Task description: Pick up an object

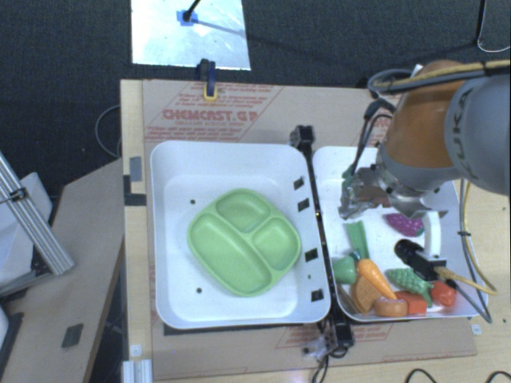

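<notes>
Brown cardboard (215,114) covers the bench under two white bins. The left bin (180,166) holds a green divided plate (243,242). Right of the plate, the gripper (355,206) hangs over the right bin (331,174); whether it is open or closed cannot be determined. Toy foods lie right of the plate, nothing seen gripped: green pod (356,238), orange carrot (374,278), purple piece (405,224).

A robotics lab is showing itself here: a grey and orange arm (447,126) is hanging over a bench (134,238) that is carrying two white bins (172,214), one holding plastic toy food (375,282). A clamp (207,78) is pinning down a paper-covered sheet (211,114), an aluminium rail (32,222) is leaning at the left, a cable (481,22) is trailing over dark carpet (64,54).
</notes>
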`<state>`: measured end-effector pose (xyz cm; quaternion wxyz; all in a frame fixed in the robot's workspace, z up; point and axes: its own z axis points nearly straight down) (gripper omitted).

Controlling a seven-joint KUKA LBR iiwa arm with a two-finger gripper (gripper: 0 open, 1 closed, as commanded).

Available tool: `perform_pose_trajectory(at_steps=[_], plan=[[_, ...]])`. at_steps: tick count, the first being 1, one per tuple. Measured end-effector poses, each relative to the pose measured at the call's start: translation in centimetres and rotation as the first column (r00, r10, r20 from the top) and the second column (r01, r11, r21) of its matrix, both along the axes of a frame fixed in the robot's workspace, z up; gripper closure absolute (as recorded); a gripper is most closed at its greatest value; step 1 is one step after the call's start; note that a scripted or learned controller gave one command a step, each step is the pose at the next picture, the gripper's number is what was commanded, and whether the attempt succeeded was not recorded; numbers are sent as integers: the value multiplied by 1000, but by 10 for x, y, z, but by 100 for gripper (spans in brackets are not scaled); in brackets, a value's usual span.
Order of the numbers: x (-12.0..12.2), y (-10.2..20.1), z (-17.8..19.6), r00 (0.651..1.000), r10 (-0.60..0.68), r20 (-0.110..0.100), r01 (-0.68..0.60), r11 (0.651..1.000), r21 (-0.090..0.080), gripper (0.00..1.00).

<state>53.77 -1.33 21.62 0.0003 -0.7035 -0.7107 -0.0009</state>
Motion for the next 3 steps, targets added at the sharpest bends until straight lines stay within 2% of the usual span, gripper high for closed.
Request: perform_pose_trajectory(at_steps=[2, 3], plan=[[33, 101, 1, 1000, -1, 2, 1, 1000, 1, 100], [29, 91, 19, 1000, -8, 1, 8, 1000, -1, 100]])
